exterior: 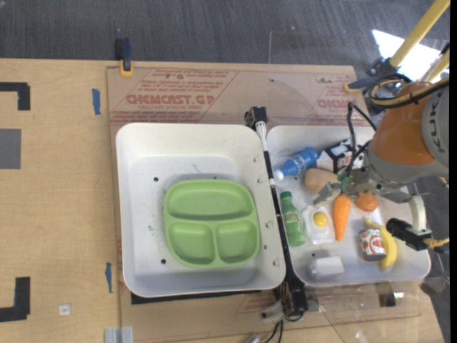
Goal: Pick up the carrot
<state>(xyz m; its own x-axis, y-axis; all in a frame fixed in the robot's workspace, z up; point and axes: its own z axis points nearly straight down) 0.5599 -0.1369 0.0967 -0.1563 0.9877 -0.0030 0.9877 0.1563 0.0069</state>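
Note:
The carrot [341, 217] lies in the right bin [418, 266], near its middle, with its thick end pointing to the back and its tip to the front. My gripper [349, 186] hangs just over the thick end, its fingers open and spread to either side. Nothing is held between them. The grey arm with its orange band [401, 140] comes in from the right and hides the bin's back right corner.
Around the carrot lie a fried egg [319, 221], a green bottle [289, 217], a blue bottle [298, 162], a beige lump [318, 179], a small orange ball [368, 202], a banana [386, 246], a red can [370, 243] and a white block [327, 265]. The left bin [136, 156] holds a green divided plate [211, 221].

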